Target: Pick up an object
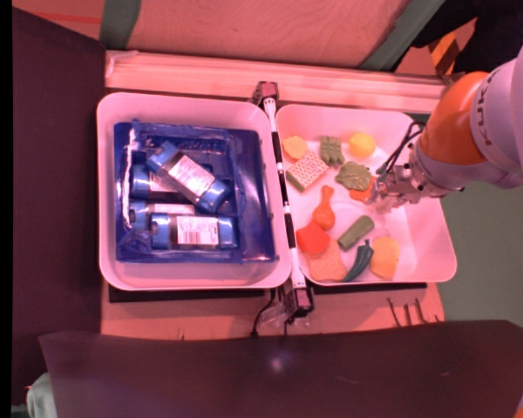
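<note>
The right bin (427,251) holds several toy foods: a yellow ball (361,144), a green leafy piece (354,176), a checkered green block (307,171), an orange drumstick (325,209), a green pickle (356,232), a red pepper (312,239) and a dark green chili (359,261). My gripper (380,195) is low in this bin, just right of the leafy piece. It stands right against a small orange piece (361,194), which it partly covers. The grey wrist with its orange band (453,129) comes in from the right.
The left bin (109,190) holds a blue tray (248,190) with several blue labelled bottles (188,178). More orange pieces (384,257) lie at the right bin's front. A cable clamp (265,92) sits between the bins at the back.
</note>
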